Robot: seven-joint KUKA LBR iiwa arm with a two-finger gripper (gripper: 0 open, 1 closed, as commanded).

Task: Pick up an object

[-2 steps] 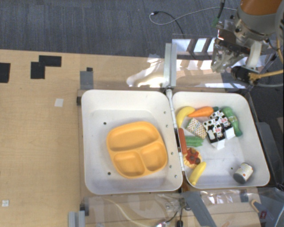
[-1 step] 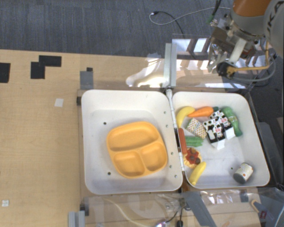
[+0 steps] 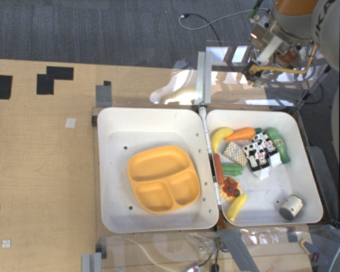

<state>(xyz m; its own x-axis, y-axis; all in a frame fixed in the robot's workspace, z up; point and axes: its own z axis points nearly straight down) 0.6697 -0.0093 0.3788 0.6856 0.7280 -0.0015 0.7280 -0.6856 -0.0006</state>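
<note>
1. Nearest the camera: yellow banana-shaped piece [image 3: 236,206] at the front left of the right bin [image 3: 305,154], against the divider between the bins.
2. Small grey-and-white can [image 3: 291,206] lies on its side in the right bin's front right corner, well apart from the rest.
3. Left bin [image 3: 114,159] holds one orange divided tray [image 3: 163,178], three compartments, roughly centred.
4. Cluster at the back left of the right bin: second yellow banana [image 3: 220,137], orange carrot [image 3: 240,134], green vegetable [image 3: 279,144], black-and-white patterned blocks [image 3: 260,153], a pale checkered piece [image 3: 234,153], a small green piece [image 3: 232,169].
5. Red-and-orange item [image 3: 230,187] sits between the green piece and the front banana.
6. Jaws [image 3: 258,62] hang at the top right, beyond the right bin's back edge, over a clear frame, well apart from every object.
7. Jaws' opening: cannot tell, the view is too cluttered there. Nothing visible between them.
8. Arm's orange band [image 3: 295,6] at the top edge.
9. Both bins rest on the tabletop [image 3: 48,159], light wood with black squares at the far left.
</note>
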